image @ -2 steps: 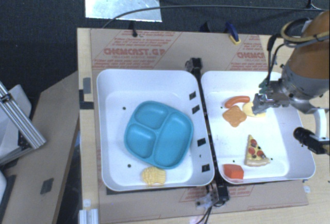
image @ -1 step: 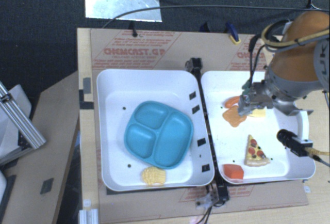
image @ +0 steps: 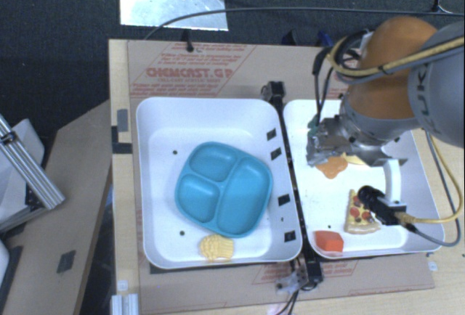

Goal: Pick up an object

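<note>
My gripper (image: pixel 325 152) hangs low over the left part of the right bin (image: pixel 305 183), reaching in from the right. Directly under its tip lies a flat orange-yellow toy piece (image: pixel 333 167), touching or nearly touching it; whether it is gripped is hidden. A pizza slice toy (image: pixel 359 216) lies toward the bin's front, partly under a black cable fitting (image: pixel 379 205). A small red-orange block (image: pixel 329 241) sits in the front left corner of that bin.
The left bin (image: pixel 156 161) holds a blue divided plate (image: pixel 221 189) in its middle and a yellow corn toy (image: pixel 216 247) at its front edge. A black divider strip (image: pixel 283 161) runs between the bins. The arm's bulk covers the right bin's back.
</note>
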Controlling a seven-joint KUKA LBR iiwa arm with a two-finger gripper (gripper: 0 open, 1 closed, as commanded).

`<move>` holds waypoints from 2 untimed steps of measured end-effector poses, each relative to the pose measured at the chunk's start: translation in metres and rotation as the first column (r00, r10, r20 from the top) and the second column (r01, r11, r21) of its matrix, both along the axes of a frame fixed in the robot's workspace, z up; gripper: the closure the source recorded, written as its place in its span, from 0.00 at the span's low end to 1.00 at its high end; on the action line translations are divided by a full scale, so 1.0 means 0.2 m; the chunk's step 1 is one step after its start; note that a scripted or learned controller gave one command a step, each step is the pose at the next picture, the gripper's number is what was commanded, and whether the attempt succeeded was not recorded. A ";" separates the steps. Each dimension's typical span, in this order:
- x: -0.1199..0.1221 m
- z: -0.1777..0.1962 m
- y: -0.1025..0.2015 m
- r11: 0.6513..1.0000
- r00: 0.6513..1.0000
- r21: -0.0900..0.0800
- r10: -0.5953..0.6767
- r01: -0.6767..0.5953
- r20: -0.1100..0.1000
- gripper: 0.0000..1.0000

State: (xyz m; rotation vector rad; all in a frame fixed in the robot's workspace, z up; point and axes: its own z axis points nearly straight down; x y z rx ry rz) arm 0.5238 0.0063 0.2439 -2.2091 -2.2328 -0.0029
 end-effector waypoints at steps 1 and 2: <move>0.00 -0.06 0.23 1.000 1.000 0.000 -0.001 0.001 -0.001 1.00; -0.02 -0.12 0.46 1.000 1.000 0.000 -0.001 0.001 -0.002 1.00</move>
